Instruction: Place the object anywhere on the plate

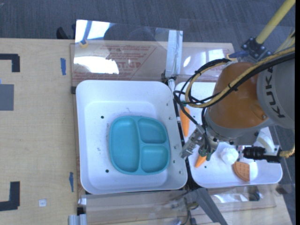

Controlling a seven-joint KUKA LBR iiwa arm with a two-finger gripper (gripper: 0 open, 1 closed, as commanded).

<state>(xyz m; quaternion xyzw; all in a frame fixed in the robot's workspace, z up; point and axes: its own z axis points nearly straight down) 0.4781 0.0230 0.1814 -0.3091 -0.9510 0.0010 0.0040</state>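
Barely started: fingers (202, 150) down in the right bin (272, 175), open or shut impossible to tell. Carrot (200, 161) right beneath, not visibly gripped. Teal plate (139, 144) off left, nothing placed yet.

Bright, even light is filling the scene, and it seems to be coming from above. Far up and left of the end effector (202, 149), a clear panel (126, 50) is throwing back white and pale-blue glare in patches. The left bin (89, 125) is showing near blown-out white on its walls, with soft grey shading along its inner edges. Under the arm (239, 97), a weak shadow is dimming the right bin (269, 172). Focus is holding fairly sharp overall; fine detail around the end effector is looking slightly soft.
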